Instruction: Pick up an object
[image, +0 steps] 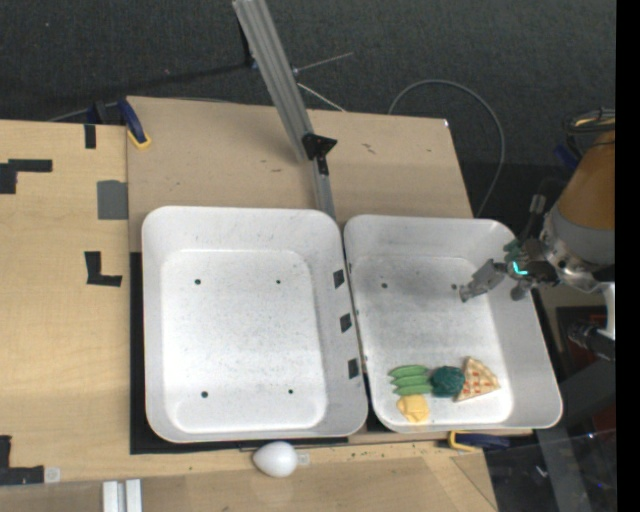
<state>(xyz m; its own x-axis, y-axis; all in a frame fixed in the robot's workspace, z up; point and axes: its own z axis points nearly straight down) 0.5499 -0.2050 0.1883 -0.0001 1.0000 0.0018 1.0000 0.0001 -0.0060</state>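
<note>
Gripper (497, 279) hovering over right bin (430, 245), at about 2 o'clock of its floor; nothing between its fingers, spread not discernible. Toy food cluster sitting well apart at the bin's 6 o'clock: green pea pod (408, 376), yellow piece (413, 406), dark green broccoli (446, 380), pizza slice (479, 380) touching side by side. White egg (275, 459) lying outside left bin (240, 225), at its 6 o'clock.
</note>
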